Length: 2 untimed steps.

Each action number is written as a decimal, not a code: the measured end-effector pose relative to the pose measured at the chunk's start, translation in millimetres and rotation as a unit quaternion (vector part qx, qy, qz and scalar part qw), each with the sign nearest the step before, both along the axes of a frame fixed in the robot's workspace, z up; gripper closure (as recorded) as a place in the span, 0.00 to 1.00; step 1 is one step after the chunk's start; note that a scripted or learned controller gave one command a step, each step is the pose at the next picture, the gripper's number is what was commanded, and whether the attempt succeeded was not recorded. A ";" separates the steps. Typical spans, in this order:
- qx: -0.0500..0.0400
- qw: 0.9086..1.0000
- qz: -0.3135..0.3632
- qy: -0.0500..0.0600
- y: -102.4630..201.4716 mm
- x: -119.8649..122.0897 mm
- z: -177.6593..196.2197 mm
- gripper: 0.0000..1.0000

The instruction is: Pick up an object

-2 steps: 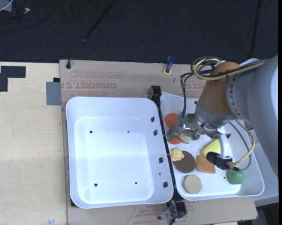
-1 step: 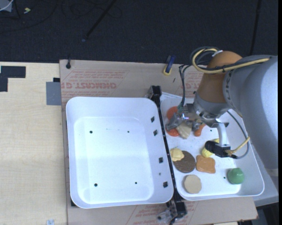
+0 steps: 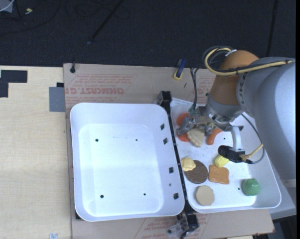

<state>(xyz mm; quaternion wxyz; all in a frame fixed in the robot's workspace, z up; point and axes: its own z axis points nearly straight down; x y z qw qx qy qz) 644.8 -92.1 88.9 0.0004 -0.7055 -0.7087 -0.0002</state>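
My gripper [image 3: 195, 129] is low over the far left part of the right bin [image 3: 269, 199], and its fingers stand apart, open. A cream-coloured piece [image 3: 195, 138] lies right beneath it, between the two fingertips and slightly nearer the camera. A red-orange piece [image 3: 182, 119] sits just left of the gripper and another orange piece [image 3: 211, 139] just right of it. Nothing is lifted off the bin floor.
Nearer the front of the right bin lie a yellow piece [image 3: 188, 163], a brown round disc [image 3: 197, 174], an orange toast-like slab [image 3: 219, 175], a second yellow piece [image 3: 222, 161], a tan disc [image 3: 205, 195] and a green ball [image 3: 250, 186]. The left bin [image 3: 80, 133] adjoins it.
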 end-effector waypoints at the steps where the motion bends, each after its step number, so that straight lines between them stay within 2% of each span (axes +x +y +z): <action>1: 0.001 1.000 0.000 -0.001 70.7 -28.4 104.5 0.00; 2: 0.001 1.000 0.002 -0.007 140.4 1.6 229.1 0.00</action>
